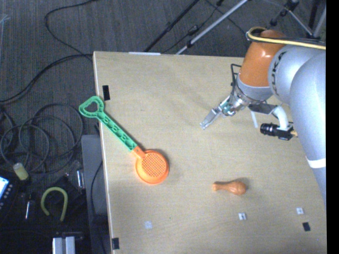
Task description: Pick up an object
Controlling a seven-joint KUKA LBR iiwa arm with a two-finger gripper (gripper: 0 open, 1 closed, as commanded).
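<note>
Gripper: 1, slim, silvery, angled down and to the left from the orange band of the grey arm; fingertips together as far as visible, nothing between them, tip just above or touching bare board

Surface: 1 tan board, flat, no raised rim discernible; small black and white markers near front and left edges

Object 1: orange pear-shaped piece, lying on its side, near the gripper, toward the front edge

Object 2: strainer with green handle and orange mesh head, lying diagonally, well apart from the gripper, handle loop poking past the left edge

Off-board: dark carpet with cables at left, stand legs at rear

Progress: judged at the start; nothing gripped, nothing lifted; approach, closure and lift all left

Room: wide bare stretch between gripper and both objects; pear-shaped piece well inside the board, free on all sides; strainer head clear, handle at the left edge leaves less margin there
</note>
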